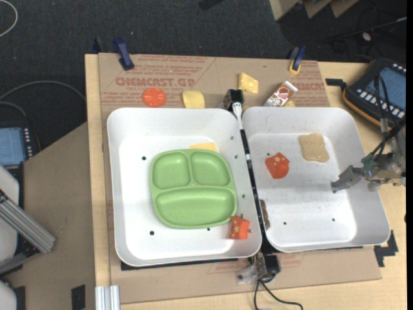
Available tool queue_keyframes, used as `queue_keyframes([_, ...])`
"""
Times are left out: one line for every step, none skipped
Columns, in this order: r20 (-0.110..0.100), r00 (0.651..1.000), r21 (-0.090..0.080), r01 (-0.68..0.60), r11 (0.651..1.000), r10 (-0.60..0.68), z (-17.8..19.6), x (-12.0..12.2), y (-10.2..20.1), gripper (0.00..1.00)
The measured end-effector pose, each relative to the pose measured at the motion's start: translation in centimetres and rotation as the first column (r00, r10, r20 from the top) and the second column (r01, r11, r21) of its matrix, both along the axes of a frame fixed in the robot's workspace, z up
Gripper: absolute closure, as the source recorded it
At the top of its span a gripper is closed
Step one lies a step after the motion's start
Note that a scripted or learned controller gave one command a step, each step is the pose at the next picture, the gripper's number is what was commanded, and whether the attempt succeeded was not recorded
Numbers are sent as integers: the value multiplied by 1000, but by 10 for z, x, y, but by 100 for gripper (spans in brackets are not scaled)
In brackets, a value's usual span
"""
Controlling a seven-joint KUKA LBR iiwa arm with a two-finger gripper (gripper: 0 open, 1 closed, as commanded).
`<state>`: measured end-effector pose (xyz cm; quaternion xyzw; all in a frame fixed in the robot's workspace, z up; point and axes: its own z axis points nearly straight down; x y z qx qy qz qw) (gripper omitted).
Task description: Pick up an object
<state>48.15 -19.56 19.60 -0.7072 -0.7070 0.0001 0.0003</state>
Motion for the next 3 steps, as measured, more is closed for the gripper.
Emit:
queue_keyframes([4, 1000, -1, -8, 1000, 8, -60, 74, 55, 0])
queue_keyframes([13, 1000, -8, -1, 1000, 1, -15, 155, -19, 0])
queue_keyframes([-6, 1000, 3, -2, 1000, 2, -116, 146, 0, 0])
